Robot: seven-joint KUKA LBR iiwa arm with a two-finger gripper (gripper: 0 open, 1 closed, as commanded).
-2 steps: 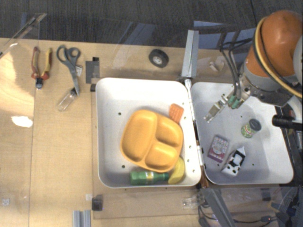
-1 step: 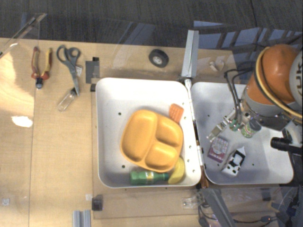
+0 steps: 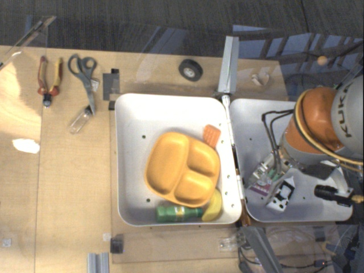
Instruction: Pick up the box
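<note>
Two bins before me. Box (image 3: pixel 211 134): small, orange, ridged top, tilted, in left bin (image 3: pixel 132 152) near its right wall, tucked against upper right edge of yellow sectioned tray (image 3: pixel 183 168). Gripper (image 3: pixel 272 182): over right bin (image 3: pixel 250 115), low near left wall, well apart from box; I cannot tell finger spread or contents.

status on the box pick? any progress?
Nothing looks done. The gripper sits low in the right bin, nothing visibly between its fingers. Left bin holds a yellow tray, orange block, green bottle. I can't identify a box; the whole pick remains.
</note>
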